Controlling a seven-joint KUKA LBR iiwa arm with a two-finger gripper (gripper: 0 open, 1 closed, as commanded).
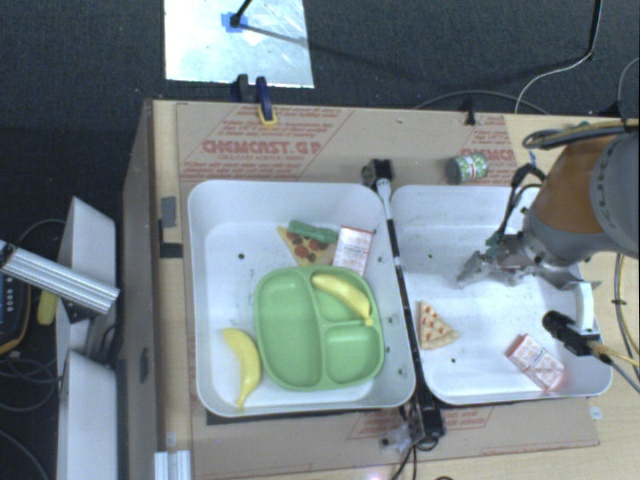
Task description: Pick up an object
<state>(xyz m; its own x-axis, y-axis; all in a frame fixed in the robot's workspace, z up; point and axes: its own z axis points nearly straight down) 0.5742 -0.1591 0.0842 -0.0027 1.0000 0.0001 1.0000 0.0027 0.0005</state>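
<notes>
My gripper [481, 268] hangs low over the middle of the right bin [455, 213], reaching in from the right under the grey and orange arm [580, 196]. Nothing shows in its grasp. A toy pizza slice [433, 325] lies on the bin floor below and left of the gripper, apart from it. A small red and white box [537, 360] rests in the bin's near right corner. In the left bin [225, 213] a green divided plate [300, 333] carries a yellow banana [343, 294]. A second banana [243, 365] lies beside the plate at the near left.
Another pizza slice [308, 240] and a small pinkish box [352, 249] lie at the back of the left bin. A green can [467, 167] sits on its side on the bench behind the right bin. Cables run along the right side.
</notes>
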